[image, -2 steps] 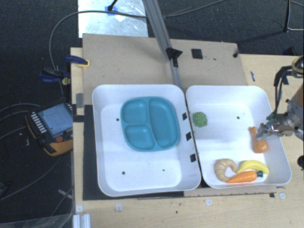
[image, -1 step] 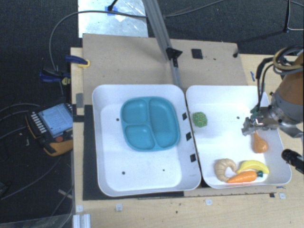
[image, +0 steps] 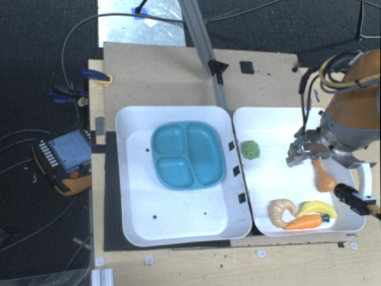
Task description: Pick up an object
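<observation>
Right bin [image: 268, 177] holds all candidates: green broccoli-like piece [image: 250, 150] alone near left wall; tan drumstick-shaped toy [image: 323, 177] just right of gripper [image: 297, 155]; croissant [image: 281, 210], carrot [image: 305, 222] and banana [image: 318, 208] bunched touching at front edge. Left bin [image: 134, 159] carries blue divided plate [image: 188, 155], no loose pieces on it.

Handling, judged: all look like toy food, light, stiff, smooth plastic, likely slippery on curved faces, not fragile. Drumstick closest to gripper; best taken across narrow neck, not bulbous end. Broccoli piece isolated, bumpy, easiest clean pinch from above. Front cluster risky: neighbours touching, fingers likely to nudge two at once; bin wall close.

Arm pose: reaches in from right, orange band over right bin's far right side, wrist angled down-left, gripper low over bare bin floor between broccoli piece and drumstick. Nothing visible between fingers; opening width too small and blurred to tell.
</observation>
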{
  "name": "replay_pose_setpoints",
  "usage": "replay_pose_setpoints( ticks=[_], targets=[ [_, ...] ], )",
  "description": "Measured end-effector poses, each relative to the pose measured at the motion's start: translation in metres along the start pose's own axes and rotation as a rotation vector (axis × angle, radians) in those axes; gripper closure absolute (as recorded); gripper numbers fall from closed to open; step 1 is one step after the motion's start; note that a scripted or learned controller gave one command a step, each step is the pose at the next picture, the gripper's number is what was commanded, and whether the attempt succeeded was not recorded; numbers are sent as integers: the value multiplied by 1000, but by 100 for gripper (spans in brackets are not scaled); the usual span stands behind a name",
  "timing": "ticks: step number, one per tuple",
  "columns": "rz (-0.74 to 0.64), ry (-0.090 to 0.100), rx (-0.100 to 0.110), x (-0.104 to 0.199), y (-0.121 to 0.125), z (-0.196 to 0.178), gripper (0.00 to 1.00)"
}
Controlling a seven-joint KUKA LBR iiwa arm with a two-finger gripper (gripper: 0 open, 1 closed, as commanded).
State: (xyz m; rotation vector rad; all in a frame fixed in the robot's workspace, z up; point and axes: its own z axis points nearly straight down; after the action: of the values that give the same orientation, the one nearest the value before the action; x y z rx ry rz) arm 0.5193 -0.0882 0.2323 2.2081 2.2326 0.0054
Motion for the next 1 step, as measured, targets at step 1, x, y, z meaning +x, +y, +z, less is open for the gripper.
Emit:
replay_pose_setpoints(
  ticks=[1],
  targets=[
    [0,1,2,48,0,3,100]
  ],
)
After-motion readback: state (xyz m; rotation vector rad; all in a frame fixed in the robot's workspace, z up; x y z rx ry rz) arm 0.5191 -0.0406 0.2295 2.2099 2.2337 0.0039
